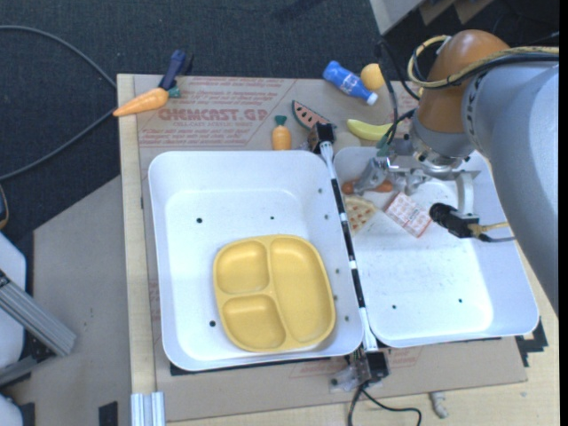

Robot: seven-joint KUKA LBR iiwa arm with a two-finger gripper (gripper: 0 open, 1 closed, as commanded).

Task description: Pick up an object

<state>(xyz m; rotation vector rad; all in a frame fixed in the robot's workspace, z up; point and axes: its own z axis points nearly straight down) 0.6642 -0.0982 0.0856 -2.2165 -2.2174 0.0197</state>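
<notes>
Gripper (pixel 397 169) low over the right bin's (pixel 444 309) far-left corner; we cannot tell its state. 1 small carton (pixel 408 213) lies just beside it: light, stiff; we'd pinch its narrow sides.

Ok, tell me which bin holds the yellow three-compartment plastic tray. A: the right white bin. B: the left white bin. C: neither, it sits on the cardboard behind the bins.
B: the yellow three-compartment plastic tray lies flat inside the left white bin, while the end effector is over the right white bin.
</notes>
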